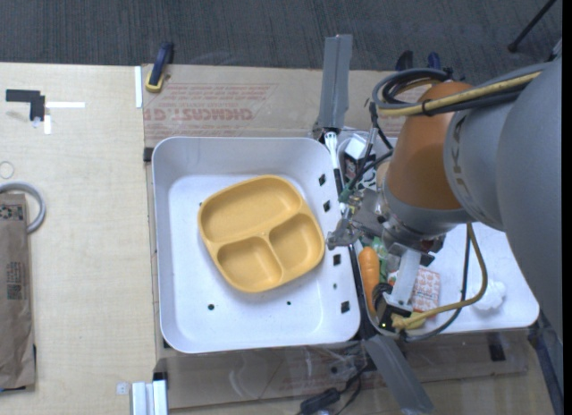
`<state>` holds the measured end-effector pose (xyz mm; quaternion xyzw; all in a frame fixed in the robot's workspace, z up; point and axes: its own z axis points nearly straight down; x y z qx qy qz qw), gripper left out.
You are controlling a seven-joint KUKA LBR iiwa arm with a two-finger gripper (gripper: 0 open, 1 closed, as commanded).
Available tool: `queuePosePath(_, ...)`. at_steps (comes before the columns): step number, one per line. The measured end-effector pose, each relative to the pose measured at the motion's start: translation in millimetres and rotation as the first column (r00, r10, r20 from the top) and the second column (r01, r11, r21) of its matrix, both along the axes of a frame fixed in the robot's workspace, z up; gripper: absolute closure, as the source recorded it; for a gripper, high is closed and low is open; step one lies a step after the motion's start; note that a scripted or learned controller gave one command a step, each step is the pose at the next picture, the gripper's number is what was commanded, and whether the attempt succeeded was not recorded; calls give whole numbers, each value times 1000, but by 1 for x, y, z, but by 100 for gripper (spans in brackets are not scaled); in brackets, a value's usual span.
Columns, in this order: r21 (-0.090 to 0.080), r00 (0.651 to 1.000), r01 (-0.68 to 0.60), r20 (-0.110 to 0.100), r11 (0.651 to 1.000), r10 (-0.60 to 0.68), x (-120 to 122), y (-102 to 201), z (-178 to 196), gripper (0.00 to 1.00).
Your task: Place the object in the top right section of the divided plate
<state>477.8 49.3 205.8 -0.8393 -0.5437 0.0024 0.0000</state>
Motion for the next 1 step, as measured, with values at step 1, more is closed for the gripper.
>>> queuePosePath(1,0,1000,0,0,1000,0,0,0,0,0)
